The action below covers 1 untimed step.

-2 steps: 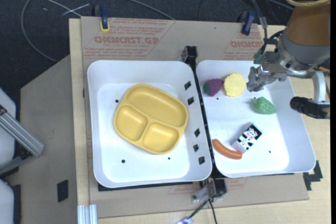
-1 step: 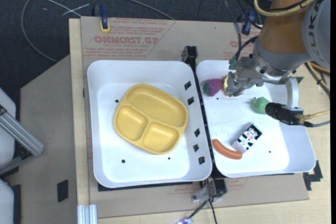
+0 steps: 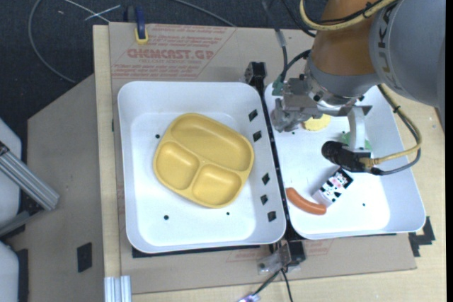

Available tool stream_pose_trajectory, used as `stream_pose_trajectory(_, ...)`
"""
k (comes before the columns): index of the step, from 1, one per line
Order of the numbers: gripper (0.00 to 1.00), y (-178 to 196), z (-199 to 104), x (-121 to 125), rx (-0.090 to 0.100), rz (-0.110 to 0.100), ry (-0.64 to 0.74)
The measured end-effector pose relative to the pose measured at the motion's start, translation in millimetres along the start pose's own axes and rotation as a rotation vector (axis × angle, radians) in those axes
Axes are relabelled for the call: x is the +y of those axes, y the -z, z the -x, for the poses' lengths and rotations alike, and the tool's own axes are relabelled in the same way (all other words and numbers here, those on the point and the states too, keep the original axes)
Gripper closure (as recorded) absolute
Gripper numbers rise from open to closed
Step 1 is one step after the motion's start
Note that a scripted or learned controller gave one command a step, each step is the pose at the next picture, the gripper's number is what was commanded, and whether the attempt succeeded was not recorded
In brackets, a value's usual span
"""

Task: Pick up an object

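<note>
Two white bins are being borne side by side on the bench. A yellow tray (image 3: 204, 160) is being held in the left bin (image 3: 134, 173). In the right bin (image 3: 403, 208), the gripper (image 3: 291, 113) is being hung low near the divider, just beside a yellow piece (image 3: 316, 124). Its state cannot be told. A sausage (image 3: 306, 201) and a black-and-white toy (image 3: 334, 187) are being kept nearer the front, touching.

Yellow object (image 3: 316, 124) half under end effector (image 3: 291, 112)

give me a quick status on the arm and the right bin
Pincer low in right bin, beside a yellow piece. Nothing seen held. Hot dog and black-and-white item lie apart, nearer front.
</note>
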<state>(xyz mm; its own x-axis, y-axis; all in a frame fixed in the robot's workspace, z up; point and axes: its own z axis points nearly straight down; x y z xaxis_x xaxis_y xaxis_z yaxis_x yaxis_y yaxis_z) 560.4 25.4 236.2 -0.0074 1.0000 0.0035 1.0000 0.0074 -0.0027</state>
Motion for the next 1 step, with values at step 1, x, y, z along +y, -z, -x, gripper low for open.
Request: stream_pose_trajectory(1, 1.00, -14.4, -52.6, -5.4, -0.001, -0.002, -0.002)
